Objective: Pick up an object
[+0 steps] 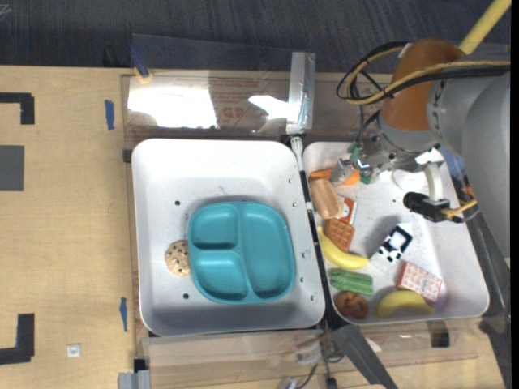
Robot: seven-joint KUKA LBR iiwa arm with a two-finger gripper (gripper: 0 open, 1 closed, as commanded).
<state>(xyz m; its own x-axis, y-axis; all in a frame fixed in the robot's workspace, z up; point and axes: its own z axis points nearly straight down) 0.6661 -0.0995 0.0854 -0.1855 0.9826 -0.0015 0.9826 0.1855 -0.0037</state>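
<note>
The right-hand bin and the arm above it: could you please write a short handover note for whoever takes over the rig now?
Gripper: at the far left part of the shallow white right bin, among the toy food; whether it is open or shut cannot be told, and nothing is seen held.
Things: toy bread roll, waffle piece, yellow banana, green vegetable, black-and-white block and pink patterned packet lie in the right bin. The teal divided tray and cookie sit in the left bin.
Done: nothing lifted.
Left: grasp and raise one object.
</note>
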